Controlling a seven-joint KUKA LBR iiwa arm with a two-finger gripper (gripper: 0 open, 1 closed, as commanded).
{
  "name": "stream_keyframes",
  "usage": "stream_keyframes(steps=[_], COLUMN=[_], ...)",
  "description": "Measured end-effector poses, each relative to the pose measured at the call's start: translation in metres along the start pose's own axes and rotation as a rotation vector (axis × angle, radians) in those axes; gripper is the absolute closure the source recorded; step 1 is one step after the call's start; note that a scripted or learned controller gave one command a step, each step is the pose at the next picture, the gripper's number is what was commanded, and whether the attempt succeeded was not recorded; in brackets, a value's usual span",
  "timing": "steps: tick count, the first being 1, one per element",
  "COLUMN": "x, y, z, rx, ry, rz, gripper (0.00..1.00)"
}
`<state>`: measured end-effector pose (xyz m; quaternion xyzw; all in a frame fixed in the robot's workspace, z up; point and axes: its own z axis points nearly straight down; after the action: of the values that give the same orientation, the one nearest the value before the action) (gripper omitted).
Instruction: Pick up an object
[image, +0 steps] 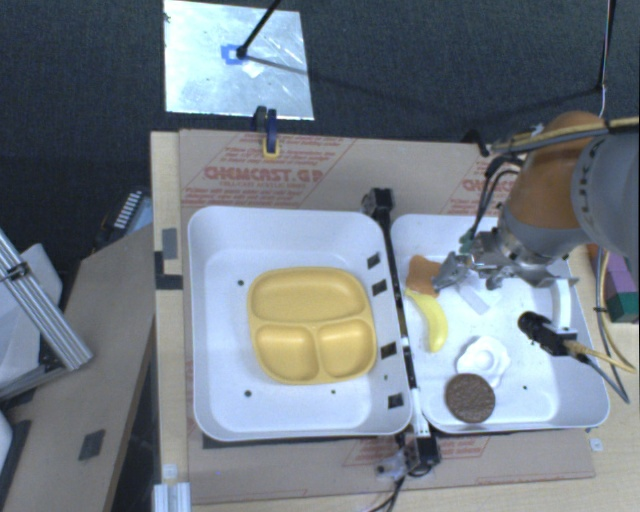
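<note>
Left bin (215, 250): white and shallow, on the left half of the surface (320, 170); I see 1 thing in it.
Yellow plate (305, 325): 3 compartments, lying flat in the middle of the left bin.
Orange piece (422, 272): upper left of the right bin, close to the divider between the 2 bins.
Banana (432, 320): just below the orange piece, curving down and to the right.
Gripper (455, 275): low over the right bin's upper part, just right of the orange piece, above the banana.
Jaws: I cannot tell whether they are released or clenched.
Fried egg toy (483, 357): right of the banana, lower middle of the right bin.
Brown disc (470, 397): touching the egg's lower edge.
Right bin (560, 395): white, beside the left one.
Arm (555, 195): enters from the upper right.
</note>
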<state>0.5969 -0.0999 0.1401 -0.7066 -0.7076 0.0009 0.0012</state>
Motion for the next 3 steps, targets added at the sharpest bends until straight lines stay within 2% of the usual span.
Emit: stream_keyframes(steps=[1,2,3], x=[-0.001,-0.003,-0.008], y=[0.006,0.007,0.007], z=[0.029,0.019,-0.026], rx=[-0.021,-0.026,-0.009], ry=[-0.004,-0.010,-0.002], rz=[0.000,0.000,0.001], gripper=[0.00,1.00,1.00])
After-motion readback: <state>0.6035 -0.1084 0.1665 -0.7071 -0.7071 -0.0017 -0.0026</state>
